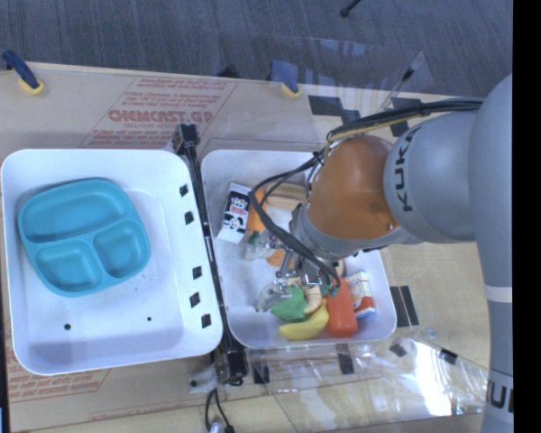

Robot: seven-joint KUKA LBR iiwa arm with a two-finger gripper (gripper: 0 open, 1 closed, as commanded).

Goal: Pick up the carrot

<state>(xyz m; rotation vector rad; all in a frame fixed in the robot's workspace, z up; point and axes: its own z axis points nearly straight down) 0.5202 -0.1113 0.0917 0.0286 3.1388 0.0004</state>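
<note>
Low over the right bin (379, 325), the gripper (299, 282) hangs among the clutter; whether its claw is apart or together cannot be told. Carrot (341, 311) lies near the bin's front wall, just beside the gripper, with a banana (304, 326) and a green piece (289, 307) alongside. Left bin (99, 343) holds a blue tray (81, 234).

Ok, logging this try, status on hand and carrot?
Hand low in right bin, among the toys. Carrot on bin floor beside it. Banana and green toy crowd it.
</note>
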